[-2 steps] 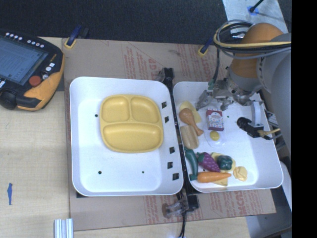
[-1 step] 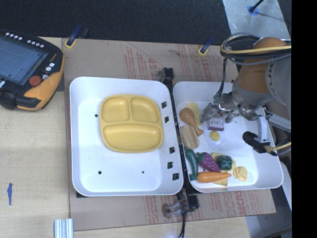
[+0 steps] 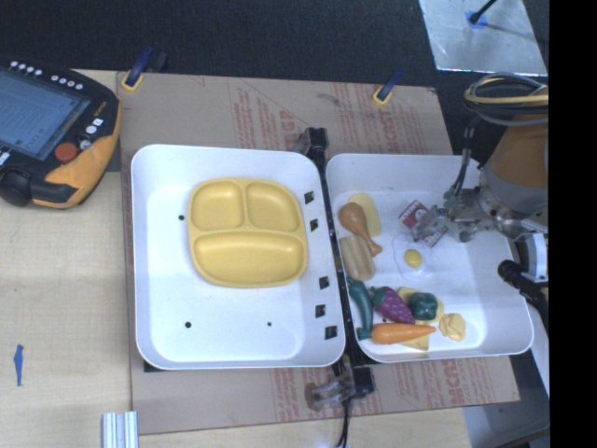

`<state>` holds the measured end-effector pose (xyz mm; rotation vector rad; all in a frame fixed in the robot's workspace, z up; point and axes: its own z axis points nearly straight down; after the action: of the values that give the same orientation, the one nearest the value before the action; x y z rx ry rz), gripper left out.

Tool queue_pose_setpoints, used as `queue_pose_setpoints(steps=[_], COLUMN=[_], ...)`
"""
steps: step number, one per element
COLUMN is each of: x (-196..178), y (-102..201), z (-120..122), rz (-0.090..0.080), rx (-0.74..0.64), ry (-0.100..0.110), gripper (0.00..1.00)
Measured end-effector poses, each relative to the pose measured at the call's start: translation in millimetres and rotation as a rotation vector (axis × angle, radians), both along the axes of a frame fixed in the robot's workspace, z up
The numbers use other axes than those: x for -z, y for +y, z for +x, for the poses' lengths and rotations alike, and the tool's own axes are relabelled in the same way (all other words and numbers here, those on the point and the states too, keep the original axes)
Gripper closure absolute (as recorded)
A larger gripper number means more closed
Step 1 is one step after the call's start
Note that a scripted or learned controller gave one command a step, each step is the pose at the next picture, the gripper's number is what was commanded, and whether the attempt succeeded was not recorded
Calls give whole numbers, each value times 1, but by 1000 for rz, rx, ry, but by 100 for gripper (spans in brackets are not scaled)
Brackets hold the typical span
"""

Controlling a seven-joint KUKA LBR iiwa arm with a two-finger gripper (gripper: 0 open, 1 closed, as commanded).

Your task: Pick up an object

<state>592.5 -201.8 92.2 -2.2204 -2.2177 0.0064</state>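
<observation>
Toy foods lie in the right bin (image 3: 494, 339): a drumstick (image 3: 357, 223), a fried egg (image 3: 413, 259), grapes (image 3: 392, 303), a carrot (image 3: 403, 333). The gripper (image 3: 437, 224) hangs near the red packet (image 3: 412, 216), above the egg; its jaw state cannot be told. A yellow divided plate (image 3: 248, 231) sits in the left bin (image 3: 159, 278).

Two white bins (image 3: 149, 250) are sitting side by side on the bench. One yellow divided plate (image 3: 248, 231) is lying in the left bin. Roughly ten toy food pieces (image 3: 392, 306) are lying in the right bin, one being a carrot (image 3: 401, 333).
</observation>
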Motion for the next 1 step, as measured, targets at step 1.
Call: queue_pose_setpoints(steps=[1], x=[-1], y=[38], z=[38], rz=[-1], rx=[-10], ry=[-6], gripper=[0])
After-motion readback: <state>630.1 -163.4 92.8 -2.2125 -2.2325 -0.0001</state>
